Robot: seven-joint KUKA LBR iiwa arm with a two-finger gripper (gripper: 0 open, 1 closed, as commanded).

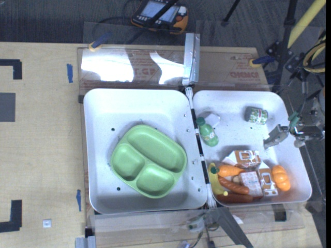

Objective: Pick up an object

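My gripper point(286, 139) hangs over the right edge of the right bin point(232, 103), its fingers point(273, 137) spread open with nothing between them. Just below and left of it lies a pile at the bin's front: two small cartons point(254, 177), an orange fruit point(280, 176), a carrot point(228, 171), a red sausage point(235, 188) and a yellow banana point(214, 184). A small green can point(256, 115) lies on its side toward the back, left of the gripper. A green bottle point(207, 131) lies by the bin's left wall.
The left bin point(98, 112) holds a green divided plate point(149, 160). A metal divider point(191, 61) and cardboard stand behind the bins. Stands and cables crowd the right side beyond the bench.
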